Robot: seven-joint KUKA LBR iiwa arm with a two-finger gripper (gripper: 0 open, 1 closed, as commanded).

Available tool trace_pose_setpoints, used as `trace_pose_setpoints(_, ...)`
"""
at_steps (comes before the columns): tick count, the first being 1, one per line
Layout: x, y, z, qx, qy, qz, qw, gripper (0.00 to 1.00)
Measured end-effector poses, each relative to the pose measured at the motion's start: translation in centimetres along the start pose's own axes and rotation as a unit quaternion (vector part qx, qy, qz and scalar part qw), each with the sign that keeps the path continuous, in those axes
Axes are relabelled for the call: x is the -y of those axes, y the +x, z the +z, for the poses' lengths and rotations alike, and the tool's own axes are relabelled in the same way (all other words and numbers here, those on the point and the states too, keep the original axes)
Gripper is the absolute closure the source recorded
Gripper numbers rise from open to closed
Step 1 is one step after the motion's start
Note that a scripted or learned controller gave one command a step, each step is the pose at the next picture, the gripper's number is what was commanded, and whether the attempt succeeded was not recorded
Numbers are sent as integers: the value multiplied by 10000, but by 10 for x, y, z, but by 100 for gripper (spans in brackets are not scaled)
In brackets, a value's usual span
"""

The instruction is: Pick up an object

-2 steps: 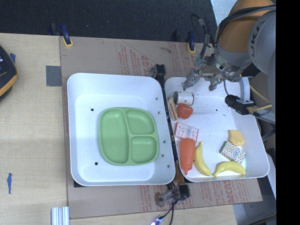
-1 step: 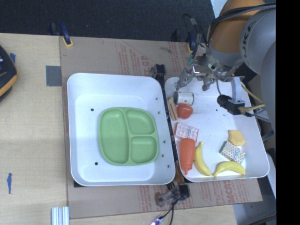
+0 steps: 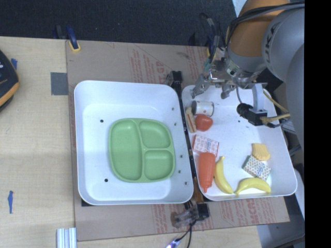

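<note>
Approach step: end effector [image 3: 212,90] spread, holding nothing, poised over right bin [image 3: 287,187] near small cylinder [image 3: 202,108]. Next: lowering and pinching 1 item.

One fixed camera looks down at a slant from above the bench, far enough back to take in both white bins: the left bin [image 3: 83,138] and the right bin [image 3: 282,154]. The KUKA arm [image 3: 279,30] enters from the right (upper corner).

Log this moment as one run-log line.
phase: approach | gripper: open, above far end of right bin, holding nothing | nearest: small can, tomato | green tray: in left bin
</note>
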State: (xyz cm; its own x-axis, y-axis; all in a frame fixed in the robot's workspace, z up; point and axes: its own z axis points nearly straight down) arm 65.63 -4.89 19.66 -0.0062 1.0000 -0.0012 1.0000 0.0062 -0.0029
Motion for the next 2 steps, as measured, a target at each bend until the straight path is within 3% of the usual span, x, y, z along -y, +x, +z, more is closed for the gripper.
trace_pose_setpoints(1, 27, -44, 104, 4, 16, 11, 10000, 0)
trace_pose_setpoints(2, 73, -60, 105, -1, 7, 8, 10000, 0)
